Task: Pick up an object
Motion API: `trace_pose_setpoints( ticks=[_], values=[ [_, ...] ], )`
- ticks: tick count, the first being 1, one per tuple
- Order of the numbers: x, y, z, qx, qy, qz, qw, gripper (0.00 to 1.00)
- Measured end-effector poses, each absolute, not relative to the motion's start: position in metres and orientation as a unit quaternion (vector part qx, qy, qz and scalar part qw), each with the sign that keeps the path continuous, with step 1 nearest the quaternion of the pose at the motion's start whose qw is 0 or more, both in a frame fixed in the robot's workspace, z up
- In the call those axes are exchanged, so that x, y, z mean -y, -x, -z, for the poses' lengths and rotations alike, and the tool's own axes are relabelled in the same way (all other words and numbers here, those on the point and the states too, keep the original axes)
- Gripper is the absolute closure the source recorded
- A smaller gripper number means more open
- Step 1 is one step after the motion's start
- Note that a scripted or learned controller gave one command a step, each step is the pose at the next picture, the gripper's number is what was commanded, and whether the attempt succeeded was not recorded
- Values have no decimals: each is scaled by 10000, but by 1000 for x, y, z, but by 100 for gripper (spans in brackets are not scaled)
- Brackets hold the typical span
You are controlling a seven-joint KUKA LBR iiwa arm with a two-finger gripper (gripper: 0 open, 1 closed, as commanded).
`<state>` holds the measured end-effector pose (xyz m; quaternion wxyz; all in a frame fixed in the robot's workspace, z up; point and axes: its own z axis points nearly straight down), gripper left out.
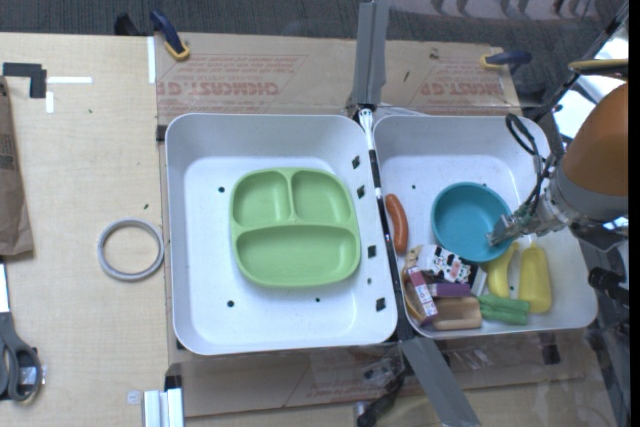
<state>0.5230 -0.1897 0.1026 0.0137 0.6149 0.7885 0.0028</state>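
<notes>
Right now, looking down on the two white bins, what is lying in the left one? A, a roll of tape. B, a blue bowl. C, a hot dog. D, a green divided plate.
D: the green divided plate lies alone in the left bin, while the blue bowl and hot dog sit in the right bin, and the tape ring rests on the bench outside.
</notes>
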Motion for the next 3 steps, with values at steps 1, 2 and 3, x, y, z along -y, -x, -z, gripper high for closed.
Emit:
trace_pose_setpoints(
  ticks=[1, 2, 3],
  values=[
    [177, -554, -142, -7791, -6268, 13, -13, 100],
    [193, -576, -92, -7516, -6596, 0, 3, 100],
    [193, -575, -89, -7516, -6596, 11, -13, 0]
  ],
)
